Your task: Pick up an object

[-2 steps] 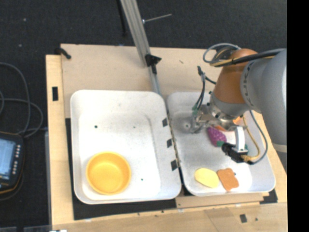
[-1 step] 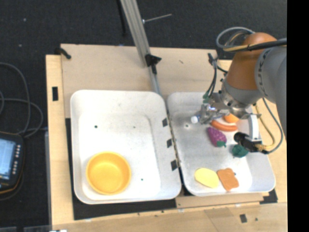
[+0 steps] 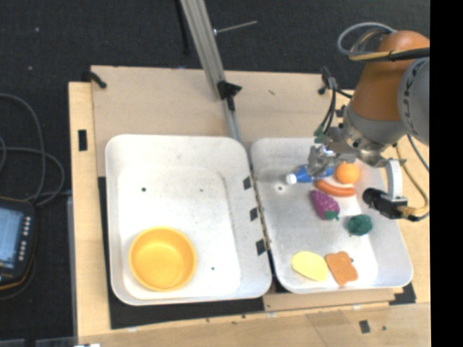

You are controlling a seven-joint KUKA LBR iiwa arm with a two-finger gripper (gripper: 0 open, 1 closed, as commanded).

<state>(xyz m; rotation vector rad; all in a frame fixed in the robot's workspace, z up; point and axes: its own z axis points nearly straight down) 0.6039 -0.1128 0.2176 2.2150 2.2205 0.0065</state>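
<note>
My gripper (image 3: 319,162) hangs over the back of the right bin (image 3: 289,223), under the grey and orange arm. Just below and left of it lies a small blue and white bottle (image 3: 299,177); whether they touch I cannot tell. An orange ball (image 3: 348,172) sits right beside the gripper on a red-orange sausage shape (image 3: 335,189). Nearer the front of that bin are a purple grape bunch (image 3: 325,203), a dark green piece (image 3: 359,225), a yellow slice (image 3: 309,265) and an orange-brown slab (image 3: 341,268).
The left bin (image 3: 145,165) holds a yellow bowl (image 3: 163,257) at its front left. A slanted metal pole (image 3: 210,49) stands behind the bins. A black fitting with cables (image 3: 383,202) sits at the right bin's right wall.
</note>
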